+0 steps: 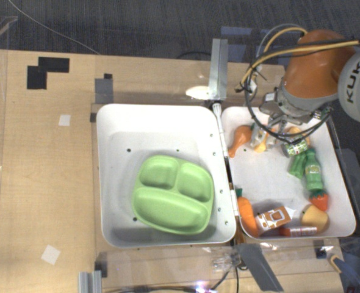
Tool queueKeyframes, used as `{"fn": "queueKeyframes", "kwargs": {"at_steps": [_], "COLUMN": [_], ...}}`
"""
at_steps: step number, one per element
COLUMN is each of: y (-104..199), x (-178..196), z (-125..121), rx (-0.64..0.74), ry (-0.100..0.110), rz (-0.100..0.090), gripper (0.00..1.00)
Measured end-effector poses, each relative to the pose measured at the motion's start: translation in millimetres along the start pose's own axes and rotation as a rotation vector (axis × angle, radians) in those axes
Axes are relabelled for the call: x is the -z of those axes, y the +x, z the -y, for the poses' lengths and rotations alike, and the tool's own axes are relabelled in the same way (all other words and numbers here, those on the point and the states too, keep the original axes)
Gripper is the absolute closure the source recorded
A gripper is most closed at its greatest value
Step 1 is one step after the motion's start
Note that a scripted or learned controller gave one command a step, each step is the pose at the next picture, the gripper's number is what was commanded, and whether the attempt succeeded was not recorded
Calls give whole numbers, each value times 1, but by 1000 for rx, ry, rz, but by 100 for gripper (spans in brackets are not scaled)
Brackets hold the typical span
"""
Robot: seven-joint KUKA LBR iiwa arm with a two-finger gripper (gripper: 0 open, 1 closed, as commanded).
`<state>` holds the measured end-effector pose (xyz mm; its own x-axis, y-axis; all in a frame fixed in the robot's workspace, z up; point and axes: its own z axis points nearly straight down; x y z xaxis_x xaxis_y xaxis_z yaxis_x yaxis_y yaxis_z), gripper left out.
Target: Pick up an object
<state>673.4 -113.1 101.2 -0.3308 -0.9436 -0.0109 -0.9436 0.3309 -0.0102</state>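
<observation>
Camera view shows two white bins side by side, and the right white bin (346,182) is the landmark. Over its far end hangs the grey arm with the orange band (314,66), and its gripper (276,129) sits low among the toys there; how wide it is open, or what it has, cannot be told. Just left of the gripper lies an orange drumstick-shaped toy (240,139). A green plastic bottle (308,166) lies nearer the bin's right wall. An orange carrot (246,215) lies at the near left corner. Left of this bin, the other white bin (116,133) has a green divided plate (172,194).
</observation>
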Motion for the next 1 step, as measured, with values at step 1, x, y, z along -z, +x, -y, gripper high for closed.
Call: {"fn": "queueKeyframes", "kwargs": {"at_steps": [1], "y": [-64], "x": [108], "z": [-22], "rx": [160], "ry": [3], "rz": [-2], "gripper": [100]}}
